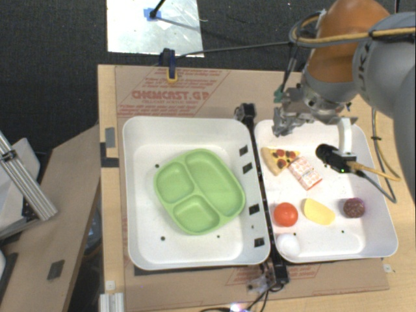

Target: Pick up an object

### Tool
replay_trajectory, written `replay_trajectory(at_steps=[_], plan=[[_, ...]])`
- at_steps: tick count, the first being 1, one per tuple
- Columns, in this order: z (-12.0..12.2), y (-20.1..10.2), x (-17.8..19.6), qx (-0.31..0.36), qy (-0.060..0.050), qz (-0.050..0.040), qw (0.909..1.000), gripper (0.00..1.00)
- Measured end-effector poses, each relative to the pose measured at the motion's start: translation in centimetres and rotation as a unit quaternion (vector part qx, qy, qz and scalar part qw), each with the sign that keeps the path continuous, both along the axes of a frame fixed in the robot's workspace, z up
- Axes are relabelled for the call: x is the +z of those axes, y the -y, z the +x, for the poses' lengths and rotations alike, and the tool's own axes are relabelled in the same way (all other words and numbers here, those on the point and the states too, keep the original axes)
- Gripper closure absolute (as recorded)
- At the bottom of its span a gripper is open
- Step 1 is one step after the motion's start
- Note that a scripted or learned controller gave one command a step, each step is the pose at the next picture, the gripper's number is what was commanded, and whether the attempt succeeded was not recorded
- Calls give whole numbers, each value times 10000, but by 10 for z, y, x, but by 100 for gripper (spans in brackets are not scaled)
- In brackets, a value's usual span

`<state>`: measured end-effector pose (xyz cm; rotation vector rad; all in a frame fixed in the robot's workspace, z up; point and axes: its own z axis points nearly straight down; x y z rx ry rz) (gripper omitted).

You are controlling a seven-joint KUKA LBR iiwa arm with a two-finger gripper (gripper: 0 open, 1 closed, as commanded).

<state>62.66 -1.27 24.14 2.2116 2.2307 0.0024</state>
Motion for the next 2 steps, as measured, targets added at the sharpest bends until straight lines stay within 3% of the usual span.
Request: replay_trajectory(at_steps=[2], plan=[[4, -115, -5, 8, 2, 7, 10000, 100]])
